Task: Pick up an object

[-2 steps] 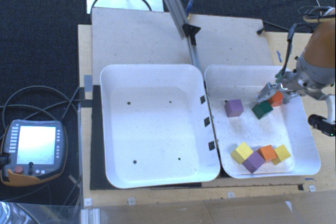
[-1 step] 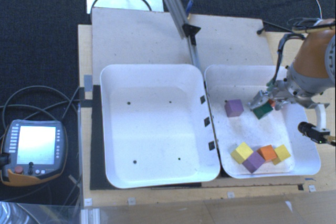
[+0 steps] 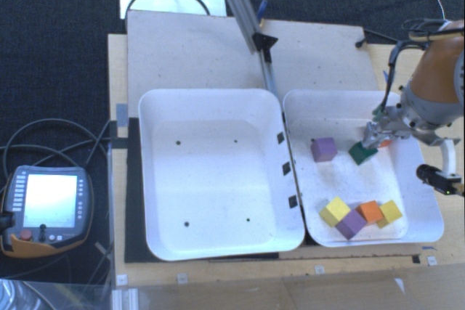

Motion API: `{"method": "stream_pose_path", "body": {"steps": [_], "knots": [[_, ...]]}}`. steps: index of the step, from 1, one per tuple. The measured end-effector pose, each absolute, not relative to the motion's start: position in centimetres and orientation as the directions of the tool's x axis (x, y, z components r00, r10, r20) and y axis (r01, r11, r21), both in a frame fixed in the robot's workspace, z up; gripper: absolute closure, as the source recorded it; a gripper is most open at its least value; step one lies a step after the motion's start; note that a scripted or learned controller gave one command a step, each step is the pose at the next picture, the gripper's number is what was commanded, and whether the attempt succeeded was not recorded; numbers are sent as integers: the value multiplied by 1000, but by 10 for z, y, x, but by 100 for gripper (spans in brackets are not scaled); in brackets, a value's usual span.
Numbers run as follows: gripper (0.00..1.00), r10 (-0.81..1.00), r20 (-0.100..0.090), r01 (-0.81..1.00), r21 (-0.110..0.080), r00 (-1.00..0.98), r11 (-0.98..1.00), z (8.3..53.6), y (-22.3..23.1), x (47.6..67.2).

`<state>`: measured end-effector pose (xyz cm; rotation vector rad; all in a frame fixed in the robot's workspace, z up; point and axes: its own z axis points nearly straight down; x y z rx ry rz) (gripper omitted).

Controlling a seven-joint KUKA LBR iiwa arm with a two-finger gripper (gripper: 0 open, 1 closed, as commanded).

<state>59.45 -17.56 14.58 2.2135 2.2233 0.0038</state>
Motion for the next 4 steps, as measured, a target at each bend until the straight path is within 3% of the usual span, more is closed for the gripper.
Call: {"method": "stream_pose_path", "body": {"steps": [2,3,4], "knots": [[100,1000,-2,1000,8,-5,5,242,-181,597],[100,1000,2,1000,2,-10,10,247,-123,586],[100,1000,1,1000,2,-10,10,243,-79,587]]}}
